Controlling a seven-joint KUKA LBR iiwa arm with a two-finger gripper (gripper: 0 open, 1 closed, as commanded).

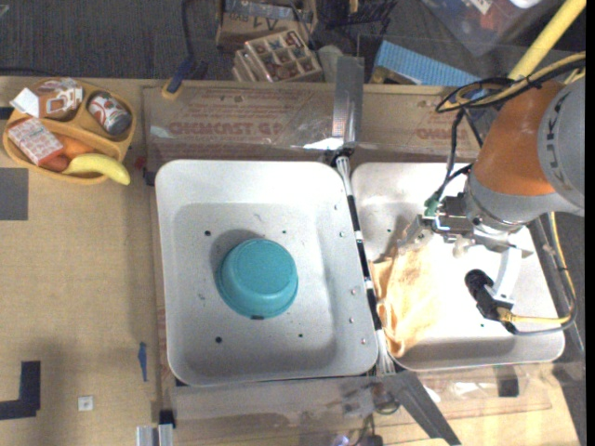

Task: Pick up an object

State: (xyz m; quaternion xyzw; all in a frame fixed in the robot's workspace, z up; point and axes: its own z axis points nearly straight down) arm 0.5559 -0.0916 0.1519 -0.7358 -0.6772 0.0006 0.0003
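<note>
The tool (420,233) reaches into the right bin (539,342) from the grey and orange arm (530,147), and its tip blurs against the white floor, so I cannot tell how it stands. It sits just above the top edge of a crumpled yellow-orange cloth (406,291), which lies along that bin's left wall; whether they touch is unclear. The arm's wrist hides part of the bin's middle, and a black cable fitting (483,291) lies below it. In the left bin (186,203) a teal bowl (258,277) rests upside down near the centre. On the worktop (74,286), far left, a yellow tray (56,137) of toy food is cut partly by the frame edge.
</note>
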